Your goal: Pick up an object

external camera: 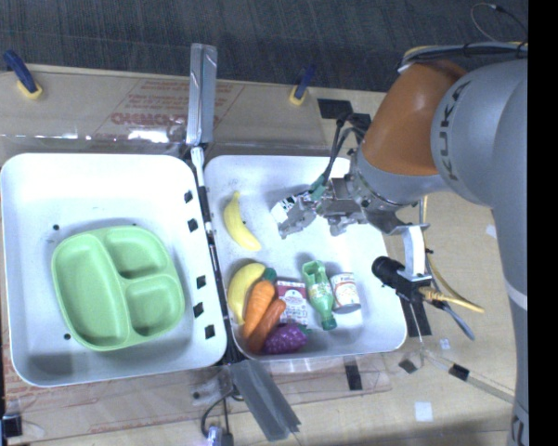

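Note:
My gripper [295, 214] hangs over the upper middle of the right bin [260, 177], on the grey arm with its orange band. A yellow banana [240, 222] lies just left of it, apart from it. Toward the front of the same bin are a second yellow fruit [243, 286], an orange carrot [257, 307], purple grapes [286, 339], a green bottle [319, 294], a small can [346, 292] and a red and white packet [292, 303]. I see nothing held in the gripper.
The left bin [28, 184] holds a green divided plate [121, 286]. A metal divider [201, 100] runs between the two bins. Blue clamps [22, 72] grip the bench's far edge.

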`<state>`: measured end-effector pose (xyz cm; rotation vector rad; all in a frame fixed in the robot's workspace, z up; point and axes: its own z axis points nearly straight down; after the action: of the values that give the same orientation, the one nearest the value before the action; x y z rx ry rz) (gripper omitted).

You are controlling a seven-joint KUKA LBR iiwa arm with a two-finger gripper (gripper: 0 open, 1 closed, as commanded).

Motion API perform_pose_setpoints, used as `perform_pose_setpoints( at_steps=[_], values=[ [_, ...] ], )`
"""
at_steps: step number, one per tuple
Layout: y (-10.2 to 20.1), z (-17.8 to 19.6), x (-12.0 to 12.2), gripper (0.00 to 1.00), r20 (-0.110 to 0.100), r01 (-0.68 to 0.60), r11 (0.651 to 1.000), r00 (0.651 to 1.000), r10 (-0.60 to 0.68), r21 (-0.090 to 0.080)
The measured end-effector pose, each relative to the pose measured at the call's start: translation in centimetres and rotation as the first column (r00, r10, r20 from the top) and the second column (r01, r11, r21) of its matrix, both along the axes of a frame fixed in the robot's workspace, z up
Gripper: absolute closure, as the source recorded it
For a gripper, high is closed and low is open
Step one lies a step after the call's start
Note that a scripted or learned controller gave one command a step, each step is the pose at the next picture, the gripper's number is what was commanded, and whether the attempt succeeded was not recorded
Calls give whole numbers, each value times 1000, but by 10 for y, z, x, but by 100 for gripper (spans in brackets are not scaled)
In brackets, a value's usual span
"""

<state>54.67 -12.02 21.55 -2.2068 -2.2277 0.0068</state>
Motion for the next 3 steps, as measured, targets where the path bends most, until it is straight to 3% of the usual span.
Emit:
perform_pose_setpoints(
  at_steps=[1,2,3],
  values=[
    [21,-113,-50,0,11,63,998,998,-63,-1],
    [22,-105,-50,100,8,56,998,998,-56,-1],
    [94,-3,21,100,1,88,996,996,-88,-1]
  ],
)
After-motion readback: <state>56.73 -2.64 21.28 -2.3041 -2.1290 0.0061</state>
